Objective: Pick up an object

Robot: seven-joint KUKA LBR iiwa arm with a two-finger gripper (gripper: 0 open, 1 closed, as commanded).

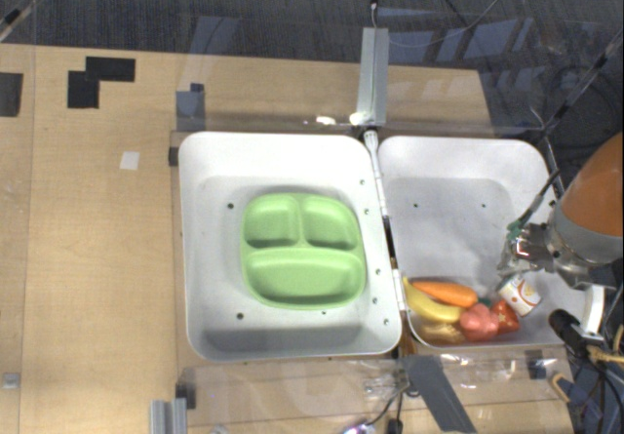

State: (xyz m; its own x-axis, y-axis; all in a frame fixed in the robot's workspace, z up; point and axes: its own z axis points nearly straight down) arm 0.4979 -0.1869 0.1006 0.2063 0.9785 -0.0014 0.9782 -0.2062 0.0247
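Two shallow white plastic bins sit side by side on the wooden bench. The left bin holds a light green divided plastic tray with three compartments, lying flat near its middle. The right bin has a cluster of toy food in its near corner: a yellow banana, an orange carrot lying across it, a pink rounded piece and a red piece just beside that. A small white cylinder with an orange mark lies at the right of the cluster. The grey arm with its orange band reaches in from the right, and its two-finger gripper sits just above the white cylinder; whether it grips anything cannot be told.
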